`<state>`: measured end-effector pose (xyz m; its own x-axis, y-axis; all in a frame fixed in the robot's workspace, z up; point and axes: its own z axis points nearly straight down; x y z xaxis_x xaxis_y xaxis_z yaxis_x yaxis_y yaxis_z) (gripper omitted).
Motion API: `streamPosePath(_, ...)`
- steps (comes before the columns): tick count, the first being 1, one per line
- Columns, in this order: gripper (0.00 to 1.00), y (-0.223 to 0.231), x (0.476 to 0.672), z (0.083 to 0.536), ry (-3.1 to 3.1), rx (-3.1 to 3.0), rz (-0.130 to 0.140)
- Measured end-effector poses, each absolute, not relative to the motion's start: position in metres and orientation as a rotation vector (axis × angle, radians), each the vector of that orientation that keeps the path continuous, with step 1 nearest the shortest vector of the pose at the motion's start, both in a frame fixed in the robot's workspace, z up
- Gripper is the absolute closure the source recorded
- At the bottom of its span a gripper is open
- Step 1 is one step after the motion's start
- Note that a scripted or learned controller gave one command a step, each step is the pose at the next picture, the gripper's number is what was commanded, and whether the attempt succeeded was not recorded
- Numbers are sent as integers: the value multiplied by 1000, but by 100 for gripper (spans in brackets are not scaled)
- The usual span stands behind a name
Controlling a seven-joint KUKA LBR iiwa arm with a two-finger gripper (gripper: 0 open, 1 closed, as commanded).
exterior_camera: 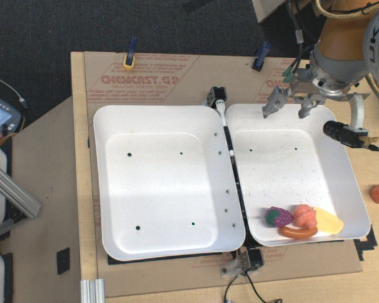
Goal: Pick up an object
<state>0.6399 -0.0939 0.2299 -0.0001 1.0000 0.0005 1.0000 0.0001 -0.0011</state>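
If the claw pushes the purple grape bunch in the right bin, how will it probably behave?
The purple grape bunch looks like a small toy, so it is probably light and slides easily on the smooth right bin. Its bumpy shape may resist rolling. It touches the orange toy, so a push would likely move both.

Open floor across the right bin (284,169) from far rim to middle; only obstruction a cluster in its near right corner: purple grapes (278,216), orange sausage (297,232), pink piece (306,215), yellow piece (329,221), all touching.
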Motion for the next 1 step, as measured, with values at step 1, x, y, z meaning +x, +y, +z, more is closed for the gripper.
streamPosePath(1, 0, -48, 532, 437, -2234, -2223, -17)
